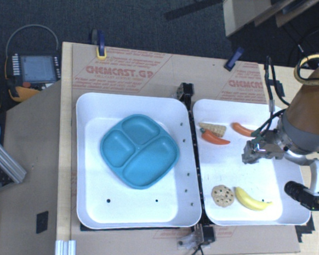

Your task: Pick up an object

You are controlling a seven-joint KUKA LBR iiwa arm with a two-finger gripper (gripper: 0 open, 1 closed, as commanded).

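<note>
I'm looking down on the tabletop (64, 144) with its two white bins side by side. The arm (311, 117) comes in from the right edge, its brown-orange bulk hanging over the right bin's (219, 208) right side, wrist angled down and leftward. The pincer (252, 153) hovers around the middle of that bin, above bare white floor; I can't tell from here how it is set, and I see nothing caught in it.

Toward the bin's far edge I've got a carrot (215, 138) lying just in front of a pale wedge of bread (213, 128), the two touching or nearly so. A sausage (243, 129) sits just right of them, near the pincer. Down by the near edge, a cookie (223, 196) and a banana (251, 199) lie just beside each other.

In the left bin (87, 201), a blue divided plate (139, 150) sits about centre, its three compartments bare.
</note>
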